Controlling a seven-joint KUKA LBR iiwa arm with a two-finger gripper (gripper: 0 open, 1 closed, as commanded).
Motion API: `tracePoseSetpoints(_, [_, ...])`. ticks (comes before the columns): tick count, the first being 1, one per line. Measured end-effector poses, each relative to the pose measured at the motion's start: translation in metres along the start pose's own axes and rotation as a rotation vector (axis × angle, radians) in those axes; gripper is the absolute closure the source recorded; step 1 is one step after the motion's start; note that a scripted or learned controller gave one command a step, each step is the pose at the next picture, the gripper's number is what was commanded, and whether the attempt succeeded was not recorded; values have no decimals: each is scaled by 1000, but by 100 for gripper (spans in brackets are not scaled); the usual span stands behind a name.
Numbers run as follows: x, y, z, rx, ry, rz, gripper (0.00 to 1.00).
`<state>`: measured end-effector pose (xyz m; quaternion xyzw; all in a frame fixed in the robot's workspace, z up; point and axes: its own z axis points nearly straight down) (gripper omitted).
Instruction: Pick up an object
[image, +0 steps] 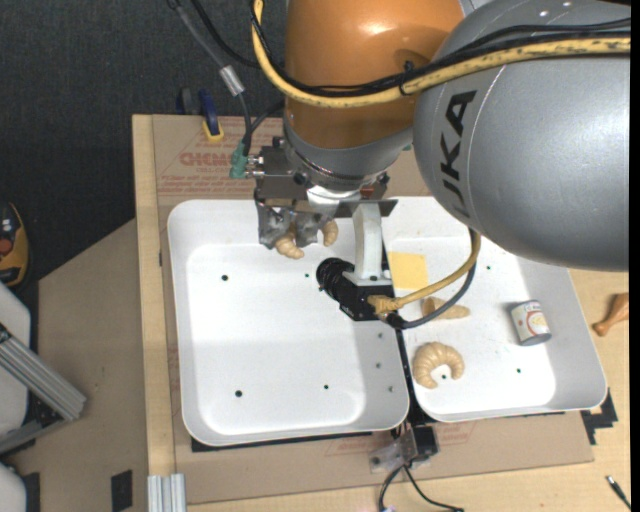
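Note:
My gripper (297, 232) hangs over the far edge of the left bin (250, 400). A tan curved pastry-like piece (291, 246) sits between its grey fingers, with one end poking out below and another lobe to the right, and the fingers are shut on it. In the right bin (560, 385) lie a croissant (438, 362), a flat yellow cheese slice (408, 268), a tan stick-like piece (442, 310) and a small grey-and-white can (528, 322).
The big grey and orange arm covers the far right of the bench and the back of the right bin. A blue and yellow clamp (208, 112) stands at the bench's far edge. A tan object (610, 315) lies outside the right bin.

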<state>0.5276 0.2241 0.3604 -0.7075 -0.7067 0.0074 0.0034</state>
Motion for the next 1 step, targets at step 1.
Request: tracePoseSetpoints(1, [0, -37, 14, -8, 4, -3, 100])
